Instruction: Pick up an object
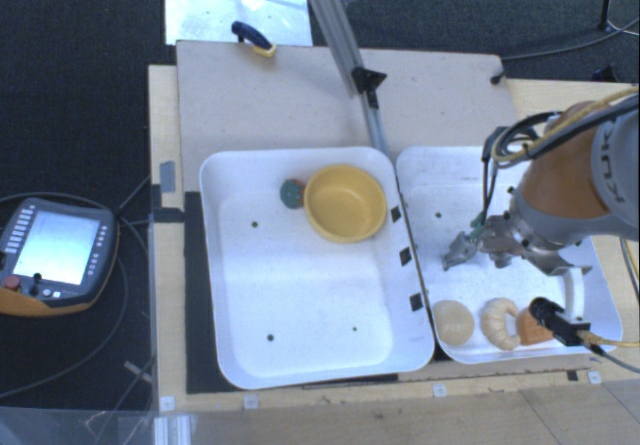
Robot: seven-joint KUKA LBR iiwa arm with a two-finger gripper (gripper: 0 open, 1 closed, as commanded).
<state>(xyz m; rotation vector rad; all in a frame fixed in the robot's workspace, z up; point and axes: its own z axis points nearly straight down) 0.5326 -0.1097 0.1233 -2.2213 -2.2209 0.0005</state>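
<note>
The gripper (pixel 458 255) hangs over the middle of the right bin (pixel 440 168), at about three o'clock in the view; whether it is parted or closed I cannot tell, and nothing is seen in its grasp. At about five o'clock from it, along that bin's near edge, lie a pale round object (pixel 452 322), a cream croissant-shaped piece (pixel 497 322) and an orange item (pixel 531 331). The left bin (pixel 300 333) holds a yellow bowl (pixel 345 203) at its twelve o'clock side, with a small green ball (pixel 291 194) touching the bowl at nine o'clock.

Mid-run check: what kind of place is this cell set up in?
Probably a robotics lab bench, not a home or factory line: two white bins of toy-like items such as a yellow bowl, a teach pendant on dark carpet, and the tool overhead.
</note>
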